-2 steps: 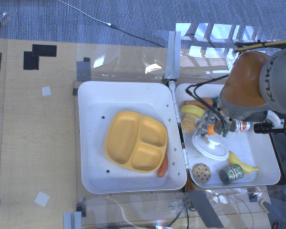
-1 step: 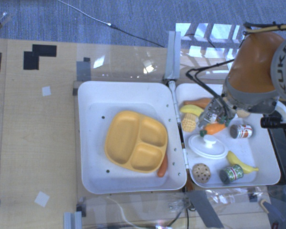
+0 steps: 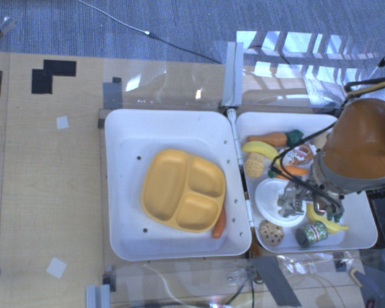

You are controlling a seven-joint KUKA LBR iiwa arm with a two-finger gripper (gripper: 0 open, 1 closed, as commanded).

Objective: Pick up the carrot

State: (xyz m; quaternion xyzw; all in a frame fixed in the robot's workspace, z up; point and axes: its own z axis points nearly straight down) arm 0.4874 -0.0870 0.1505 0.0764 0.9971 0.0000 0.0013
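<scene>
The carrot (image 3: 268,139) lies in the right bin (image 3: 366,239), near its far wall. It is an orange body pointing left, with a green top at its right end, and it rests just above a yellow banana (image 3: 259,149). It is well apart from the tool (image 3: 303,203), which hangs lower in the same bin over the right edge of a small white bowl (image 3: 267,201). The tool reads as a tangle of grey metal and dark cable, and from this slanted view I cannot tell whether it is spread or pressed together, or whether anything is in it. The arm's broad orange band (image 3: 362,140) fills the right part of the bin and hides whatever lies beneath it. The arm itself is cut off at the frame's right side. Beside the banana sits a pale yellow corn cob (image 3: 253,166). A red-and-white packet (image 3: 300,153) and an orange scrap below it are partly covered by black cable and are hard to name. Along the near side of the bin are a speckled round cookie (image 3: 271,233), a green can (image 3: 312,233) and a second yellow piece (image 3: 330,223), which is half under the tool. In the left bin (image 3: 125,172) rests a yellow divided plate (image 3: 183,190). An orange-red stick-shaped item (image 3: 219,223) touches its lower right rim, and what it is cannot be made out. Both bins sit on the wooden counter (image 3: 45,185).
</scene>
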